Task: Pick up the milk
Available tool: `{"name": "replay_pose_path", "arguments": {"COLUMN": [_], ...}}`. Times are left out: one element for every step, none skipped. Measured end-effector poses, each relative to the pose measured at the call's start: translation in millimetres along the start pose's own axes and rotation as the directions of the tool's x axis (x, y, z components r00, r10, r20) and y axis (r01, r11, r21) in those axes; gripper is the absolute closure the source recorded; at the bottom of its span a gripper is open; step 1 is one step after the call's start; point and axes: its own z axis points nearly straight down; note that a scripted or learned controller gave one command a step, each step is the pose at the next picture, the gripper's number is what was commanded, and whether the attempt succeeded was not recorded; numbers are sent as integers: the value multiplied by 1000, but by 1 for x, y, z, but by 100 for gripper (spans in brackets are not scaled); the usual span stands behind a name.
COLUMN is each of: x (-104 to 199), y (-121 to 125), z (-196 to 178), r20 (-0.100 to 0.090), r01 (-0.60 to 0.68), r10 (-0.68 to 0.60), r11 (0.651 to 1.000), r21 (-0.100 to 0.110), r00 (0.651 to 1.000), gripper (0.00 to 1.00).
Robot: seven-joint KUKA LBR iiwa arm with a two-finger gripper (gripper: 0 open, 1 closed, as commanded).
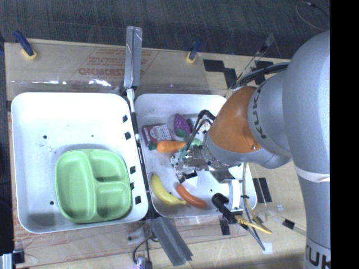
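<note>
— Where's your milk?
— The milk carton [157, 133] lies in the right bin [168, 102], upper left part, just beside the purple grapes [182, 124] and above the carrot [169, 147].
— And your end effector [184, 164]?
— Center of that bin, low over the floor, between carrot and sausage [192, 196]; whether it's clenched or released, you cannot tell. The banana [162, 191] lies lower left.

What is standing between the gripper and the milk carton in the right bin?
The orange carrot lies between them. It sits directly below the small red-and-white milk carton, on the side facing the gripper, and its right end reaches toward the gripper. The purple grape bunch lies beside the carton, on its right.
</note>
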Motion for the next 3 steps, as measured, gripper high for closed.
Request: {"name": "replay_pose_path", "arguments": {"x": [85,9,10], "y": [-21,-18,-18], "z": [-70,31,31], "r20": [-2,-3,-3], "r01": [-131,-102,-92], "r10": [131,102,92], "r11": [991,994,995], "r21": [32,32,31], "r00": [991,995,996], "gripper": [100,100,100]}}
